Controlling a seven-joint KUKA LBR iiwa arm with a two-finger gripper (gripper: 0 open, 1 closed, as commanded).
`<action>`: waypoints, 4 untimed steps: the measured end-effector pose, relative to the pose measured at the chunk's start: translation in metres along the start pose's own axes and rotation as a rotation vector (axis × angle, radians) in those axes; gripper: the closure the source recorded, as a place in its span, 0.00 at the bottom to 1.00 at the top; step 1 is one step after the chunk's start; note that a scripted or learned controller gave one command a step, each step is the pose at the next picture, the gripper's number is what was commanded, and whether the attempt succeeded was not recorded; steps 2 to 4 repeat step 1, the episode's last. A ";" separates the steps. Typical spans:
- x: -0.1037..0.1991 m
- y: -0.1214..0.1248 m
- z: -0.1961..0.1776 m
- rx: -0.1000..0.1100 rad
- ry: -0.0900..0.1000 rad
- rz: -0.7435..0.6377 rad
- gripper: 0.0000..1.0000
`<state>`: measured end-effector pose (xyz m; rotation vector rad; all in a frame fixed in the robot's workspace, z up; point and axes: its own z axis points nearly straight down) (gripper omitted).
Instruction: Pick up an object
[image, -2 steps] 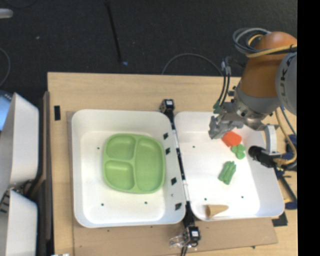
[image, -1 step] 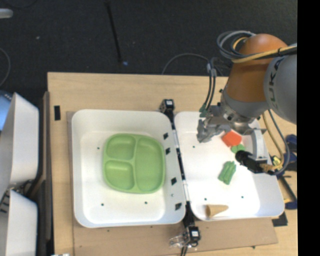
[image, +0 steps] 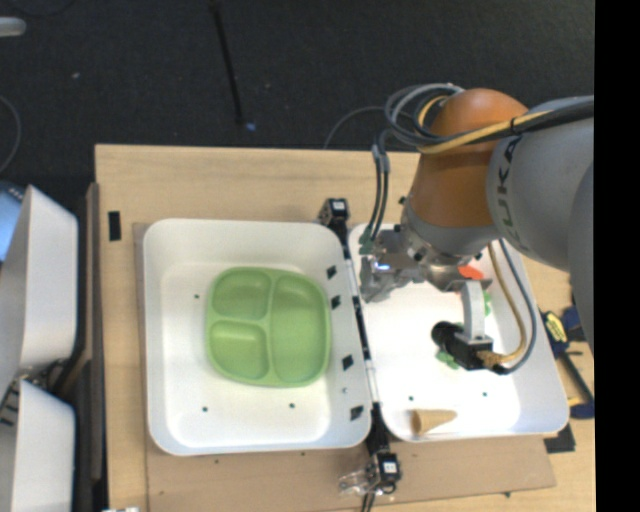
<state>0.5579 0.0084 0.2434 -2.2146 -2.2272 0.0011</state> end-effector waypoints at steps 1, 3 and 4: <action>0.056 -0.014 0.009 -0.001 0.001 -0.002 1.00; 0.056 -0.014 0.009 -0.001 0.001 -0.002 1.00; 0.056 -0.014 0.009 -0.001 0.001 -0.002 1.00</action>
